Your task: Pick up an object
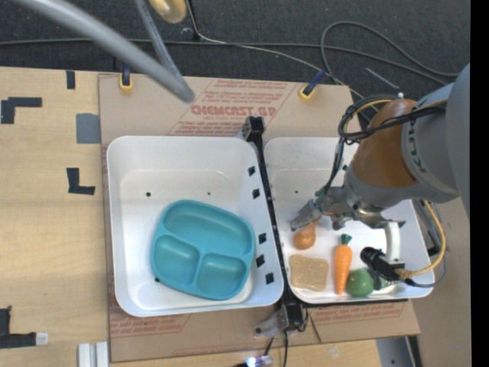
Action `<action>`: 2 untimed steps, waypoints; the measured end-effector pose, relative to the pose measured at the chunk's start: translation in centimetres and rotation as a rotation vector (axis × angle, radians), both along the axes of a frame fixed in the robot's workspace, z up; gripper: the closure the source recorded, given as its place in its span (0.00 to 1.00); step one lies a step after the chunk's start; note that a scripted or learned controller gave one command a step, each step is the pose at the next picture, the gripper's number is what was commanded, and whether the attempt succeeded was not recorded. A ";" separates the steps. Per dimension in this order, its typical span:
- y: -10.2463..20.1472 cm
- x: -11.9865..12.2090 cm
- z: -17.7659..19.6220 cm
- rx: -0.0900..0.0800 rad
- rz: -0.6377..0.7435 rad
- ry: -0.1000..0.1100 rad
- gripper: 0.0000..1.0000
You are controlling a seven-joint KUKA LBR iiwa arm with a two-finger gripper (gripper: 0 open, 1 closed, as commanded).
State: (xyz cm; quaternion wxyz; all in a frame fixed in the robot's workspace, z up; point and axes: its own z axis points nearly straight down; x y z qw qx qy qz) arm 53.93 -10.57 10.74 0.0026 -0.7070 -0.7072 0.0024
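My gripper (318, 219) hangs low over the right bin (306, 155), near its left-middle, and stands open with nothing between its fingers. Just below its left finger (301, 220) lies a small round orange-brown object (305, 238), close to the finger but apart from it. Toward the bin's front lie a tan slice of bread (308, 271), an orange carrot (342, 263) pointing up and down the view, and a small green round object (360, 283) at the front right.
The left bin (126, 159) holds a teal divided plate (202, 248). A black divider (262, 197) runs between the two bins. The arm's grey and orange body (397, 155) covers the right bin's back right part.
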 end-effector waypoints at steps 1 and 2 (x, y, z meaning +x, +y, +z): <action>0.1 0.1 1.2 0.001 0.002 -0.003 1.00; 0.5 -0.3 5.7 -0.001 0.001 -0.009 1.00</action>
